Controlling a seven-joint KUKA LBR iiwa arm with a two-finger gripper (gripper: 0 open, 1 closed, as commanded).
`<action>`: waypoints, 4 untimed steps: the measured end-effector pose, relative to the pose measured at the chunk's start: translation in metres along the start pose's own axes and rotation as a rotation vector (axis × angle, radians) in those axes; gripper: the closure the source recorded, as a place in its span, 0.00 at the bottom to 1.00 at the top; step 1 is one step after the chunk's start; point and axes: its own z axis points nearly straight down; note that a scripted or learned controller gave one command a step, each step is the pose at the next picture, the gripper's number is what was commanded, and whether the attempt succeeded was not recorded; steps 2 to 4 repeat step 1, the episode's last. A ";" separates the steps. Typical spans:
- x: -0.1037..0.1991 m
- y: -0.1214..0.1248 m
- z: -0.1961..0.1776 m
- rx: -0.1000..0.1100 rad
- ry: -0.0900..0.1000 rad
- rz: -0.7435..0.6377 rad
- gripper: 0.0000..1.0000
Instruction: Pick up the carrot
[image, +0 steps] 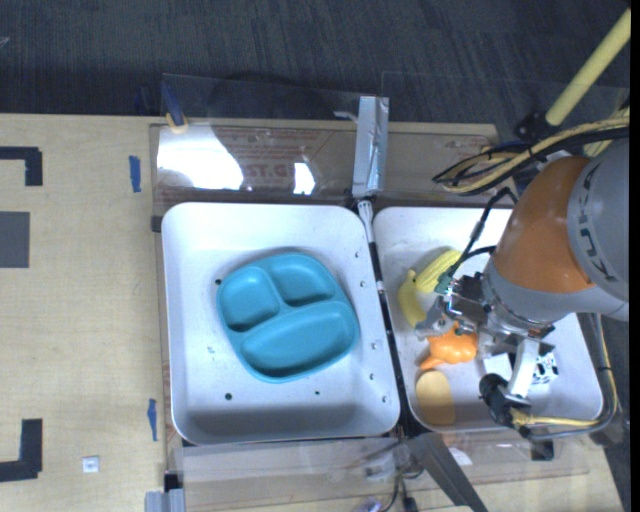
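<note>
Right-bin close-up: arm head low over the orange piece

Now, two shallow white plastic bins sit side by side on the bench. Left bin (190, 300) holds a blue three-compartment plastic plate (288, 315), lying flat near the bin's centre, slightly toward 6 o'clock. Right bin (400, 235) holds the food items and the arm's working end.

Grey KUKA arm w/ orange band (545, 235) comes in from 3 o'clock and covers most of the right bin's 3 o'clock half. Its gripper (462, 318) is low over the bin's middle, approx. at the top edge of the orange carrot-like piece (452, 349). Fingers are buried among wrist hardware and cables, so spread or pressed together: cannot tell. Nothing can be made out between them, and whether the gripper touches the orange piece can't be told either.

Orange piece lies on the bin floor, just left of bin centre. At its 12 o'clock, toward the bin's left wall, lies a yellow corn-like item w/ green tip (425, 283), tilted. At the orange piece's 6-7 o'clock, just beside it and maybe touching, sits a tan rounded potato-like lump (435, 395), near the bin's 6 o'clock rim.

Yellow cables (500, 155) loop beyond the right bin at 12-1 o'clock. Clear plastic sheet (250, 150) lies past the left bin at 12 o'clock.
</note>
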 end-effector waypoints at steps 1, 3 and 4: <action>0.026 -0.010 -0.044 0.000 0.000 -0.045 1.00; 0.026 -0.010 -0.044 0.000 0.000 -0.045 1.00; 0.026 -0.010 -0.044 0.000 0.000 -0.045 1.00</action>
